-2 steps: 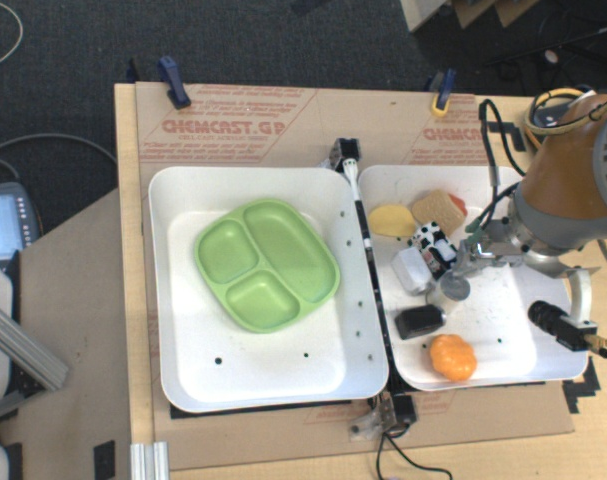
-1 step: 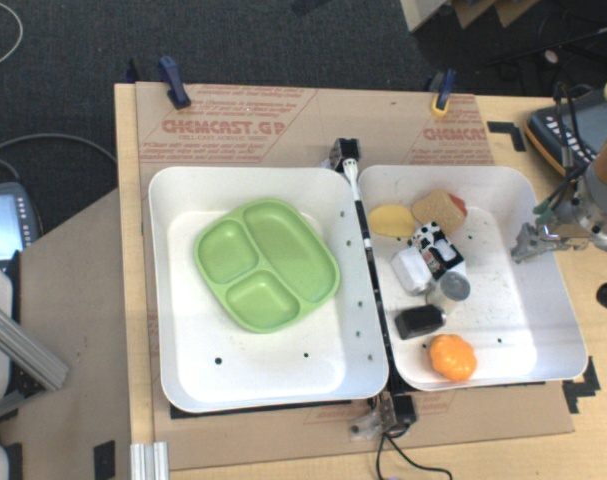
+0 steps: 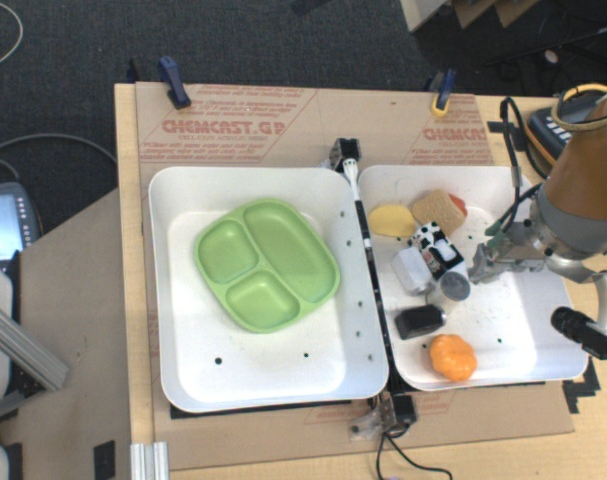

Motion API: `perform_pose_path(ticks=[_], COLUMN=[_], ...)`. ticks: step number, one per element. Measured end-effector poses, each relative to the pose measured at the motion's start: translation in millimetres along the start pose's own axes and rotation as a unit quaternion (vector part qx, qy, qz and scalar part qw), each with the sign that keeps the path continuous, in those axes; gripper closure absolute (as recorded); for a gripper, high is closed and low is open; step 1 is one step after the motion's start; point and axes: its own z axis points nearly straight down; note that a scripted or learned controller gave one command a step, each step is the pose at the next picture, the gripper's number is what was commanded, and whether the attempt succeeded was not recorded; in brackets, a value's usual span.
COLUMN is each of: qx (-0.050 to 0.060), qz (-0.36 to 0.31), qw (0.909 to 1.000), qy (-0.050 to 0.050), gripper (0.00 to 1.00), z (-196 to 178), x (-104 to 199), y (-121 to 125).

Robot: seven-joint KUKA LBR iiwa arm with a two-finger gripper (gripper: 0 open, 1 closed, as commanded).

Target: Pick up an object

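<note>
Beside the divider [image 3: 368, 258] that separates the two white bins, on its right, lies the working clutter; on its left, a green sectioned plate [image 3: 267, 265] sits alone in the left bin [image 3: 183, 368]. Right bin [image 3: 503, 363]: a yellow rounded piece [image 3: 391, 221] closest to the divider at the far end, a tan sponge-like block [image 3: 438, 209] just beyond it with something red touching its far edge, too small to name. Nearer the middle, a black-and-white patterned toy [image 3: 435, 245] touches a pale grey block [image 3: 412, 268]; a small grey cylinder [image 3: 454, 286] rests just beside both. Toward the near rim, a black flat piece [image 3: 420, 320] sits close to the divider and an orange ball [image 3: 452, 357] a little farther from it, apart from the rest. Gripper [image 3: 480, 266] is low over the bin, farther from the divider than the cylinder, aimed at the cluster; whether its fingers are spread or closed cannot be told from this angle, and nothing is seen between them. Judgement: the nearest candidate is the grey cylinder. It looks small, rigid and light, likely smooth-sided, so it may roll or squirt out under an off-centre pinch. Best hold would be across its round body, fingers square to the axis. Its neighbours touch or nearly touch, so a finger could land on the toy instead. The orange ball is better isolated but round and prone to rolling away.
</note>
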Motion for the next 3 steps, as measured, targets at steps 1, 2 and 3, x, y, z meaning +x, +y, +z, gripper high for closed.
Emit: perform_pose_path(ticks=[1, 2, 3], qx=[-0.002, -0.007, -0.002], qz=[0.0, -0.002, 0.0], qw=[1.0, 1.0, 1.0], qy=[-0.001, -0.002, -0.001], gripper=[1.0, 1.0, 0.0], z=[-60, 25, 26], x=[3, 34, 33], y=[-35, 66, 62])
